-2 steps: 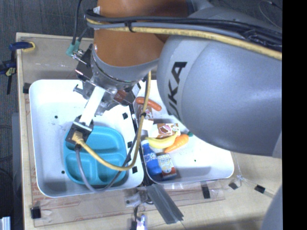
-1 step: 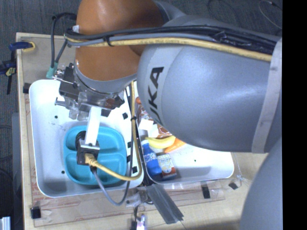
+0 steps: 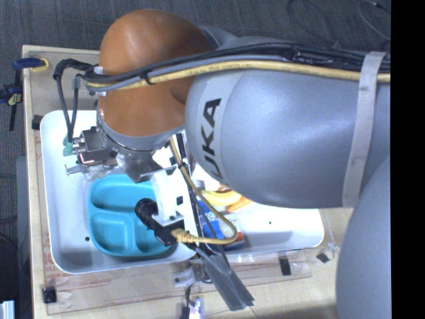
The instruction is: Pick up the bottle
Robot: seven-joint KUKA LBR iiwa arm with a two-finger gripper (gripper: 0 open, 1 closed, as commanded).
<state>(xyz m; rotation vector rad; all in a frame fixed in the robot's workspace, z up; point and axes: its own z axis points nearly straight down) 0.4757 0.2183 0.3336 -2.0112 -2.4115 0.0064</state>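
The big grey arm with its orange band covers most of both bins, so much of their contents is hidden. My gripper reaches down over the front rim of the left bin, its dark tip pointing to the lower right. A blue divided tray lies in the left bin, just left of the gripper. A small clear and teal thing shows near the bin's back left, too hidden by the wrist to name.
A yellow item and a blue packet lie under the arm near the middle. The right bin's floor shows as a white strip. The wooden bench edge runs along the front.
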